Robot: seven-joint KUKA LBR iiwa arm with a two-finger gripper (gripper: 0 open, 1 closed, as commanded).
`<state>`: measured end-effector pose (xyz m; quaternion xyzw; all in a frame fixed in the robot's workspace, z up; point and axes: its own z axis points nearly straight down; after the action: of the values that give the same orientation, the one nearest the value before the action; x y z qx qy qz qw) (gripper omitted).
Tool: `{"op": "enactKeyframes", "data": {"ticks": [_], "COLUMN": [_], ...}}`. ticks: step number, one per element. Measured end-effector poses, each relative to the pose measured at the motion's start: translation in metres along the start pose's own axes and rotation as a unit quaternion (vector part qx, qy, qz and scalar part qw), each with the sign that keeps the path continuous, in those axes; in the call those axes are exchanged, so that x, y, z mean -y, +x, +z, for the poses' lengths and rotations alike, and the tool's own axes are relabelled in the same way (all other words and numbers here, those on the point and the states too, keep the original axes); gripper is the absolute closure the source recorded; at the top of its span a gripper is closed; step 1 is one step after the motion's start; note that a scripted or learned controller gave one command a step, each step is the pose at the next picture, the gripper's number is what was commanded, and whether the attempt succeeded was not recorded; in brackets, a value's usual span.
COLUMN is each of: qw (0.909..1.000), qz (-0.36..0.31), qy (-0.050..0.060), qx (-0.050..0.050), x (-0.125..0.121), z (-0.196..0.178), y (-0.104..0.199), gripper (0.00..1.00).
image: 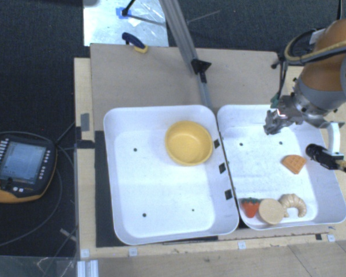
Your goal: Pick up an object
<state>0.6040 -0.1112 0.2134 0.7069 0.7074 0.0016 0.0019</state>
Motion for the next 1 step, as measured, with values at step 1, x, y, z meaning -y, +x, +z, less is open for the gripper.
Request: {"op": "enactKeyframes", "data": {"ticks": [1], "qw": [1.0], "qz": [-0.002], "qy": [0.002], "qx": [-0.001], "x": [-0.0025], "z": [0.0062], "y": [0.0541], "gripper": [1.0]}}
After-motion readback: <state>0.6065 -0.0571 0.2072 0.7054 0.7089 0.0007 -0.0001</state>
